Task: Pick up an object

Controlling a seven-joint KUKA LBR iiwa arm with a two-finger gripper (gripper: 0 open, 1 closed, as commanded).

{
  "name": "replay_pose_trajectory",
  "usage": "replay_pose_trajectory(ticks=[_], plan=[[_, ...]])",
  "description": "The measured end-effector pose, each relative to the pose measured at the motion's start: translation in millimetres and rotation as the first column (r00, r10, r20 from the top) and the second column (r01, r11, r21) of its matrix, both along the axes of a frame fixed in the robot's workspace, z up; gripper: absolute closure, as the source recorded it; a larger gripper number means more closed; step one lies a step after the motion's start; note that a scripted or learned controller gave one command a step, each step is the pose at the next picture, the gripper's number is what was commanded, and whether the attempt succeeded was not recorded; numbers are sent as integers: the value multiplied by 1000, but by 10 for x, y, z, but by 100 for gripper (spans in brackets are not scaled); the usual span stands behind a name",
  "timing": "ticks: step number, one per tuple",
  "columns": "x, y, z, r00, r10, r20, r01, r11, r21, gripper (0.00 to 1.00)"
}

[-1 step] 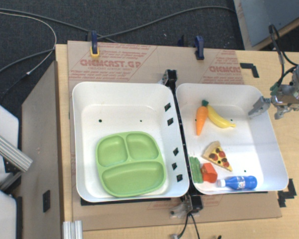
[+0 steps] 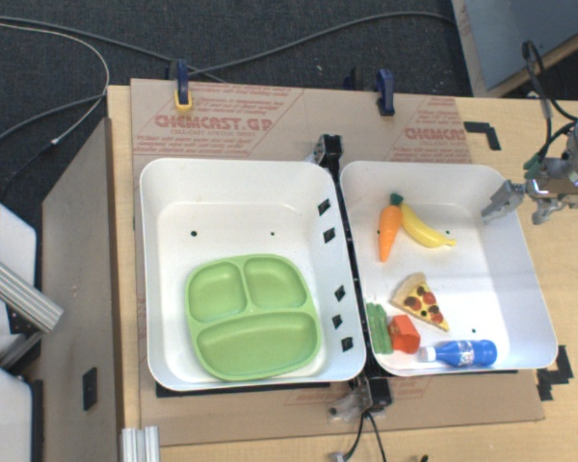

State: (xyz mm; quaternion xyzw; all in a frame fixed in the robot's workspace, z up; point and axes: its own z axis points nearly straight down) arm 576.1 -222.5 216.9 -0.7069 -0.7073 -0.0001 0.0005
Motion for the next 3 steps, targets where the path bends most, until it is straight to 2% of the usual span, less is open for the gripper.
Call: replay_pose_trajectory(ticks=[1, 2, 3], plan=[[-18, 4, -418, 1000, 0, -4, 0, 1000, 2, 0], [41, 57, -1016, 1000, 1, -5, -1, 1000, 2, 0], [51, 87, -1328, 1000, 2, -3, -2, 1000, 6, 0]])
